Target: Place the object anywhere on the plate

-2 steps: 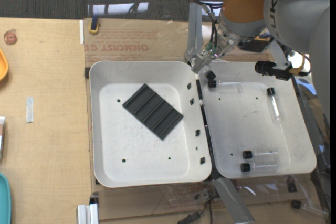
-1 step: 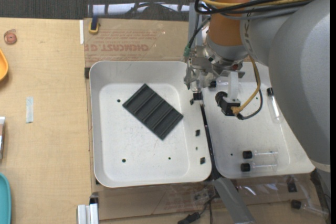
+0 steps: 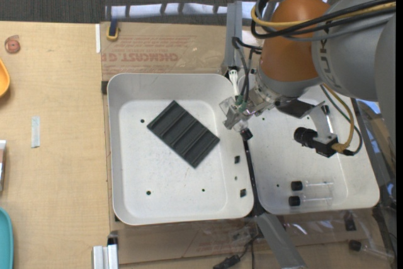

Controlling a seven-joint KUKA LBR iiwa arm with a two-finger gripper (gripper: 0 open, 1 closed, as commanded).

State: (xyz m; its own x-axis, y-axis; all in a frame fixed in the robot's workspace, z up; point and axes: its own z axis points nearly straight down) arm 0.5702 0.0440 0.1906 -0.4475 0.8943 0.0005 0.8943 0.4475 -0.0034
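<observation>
Arm (image 3: 352, 28), grey and bulky with an orange band (image 3: 296, 34) above the wrist, reaches in from the right and covers the upper part of the right bin (image 3: 352, 189). Two shallow white bins sit side by side on a pale wooden bench (image 3: 50, 135). The left bin (image 3: 116, 135) is fully in view.

In the left bin, up and left of its centre, lies a dark ribbed slab (image 3: 183, 133), flat and turned at a slant to the bin walls. It touches none of them. It is the only broad flat thing here, so it most likely serves as the plate.

The gripper (image 3: 236, 113) hangs over the seam between the two bins, just beside the slab's right corner but not over it. Something pale and glassy shows at its tip. Whether the gripper is open or closed, and whether it holds anything, cannot be told from this angle.

Near the front of the right bin lies a small clear piece with two black ends (image 3: 312, 192), well apart from the gripper. This may be the object to place.

Judging from this layout, the placing step is not yet done — nothing rests on the slab. If the gripper does carry the object, the next move calls for a short shift left over the slab, then a descent and release. If not, the arm must first go to the right bin for a pick.
</observation>
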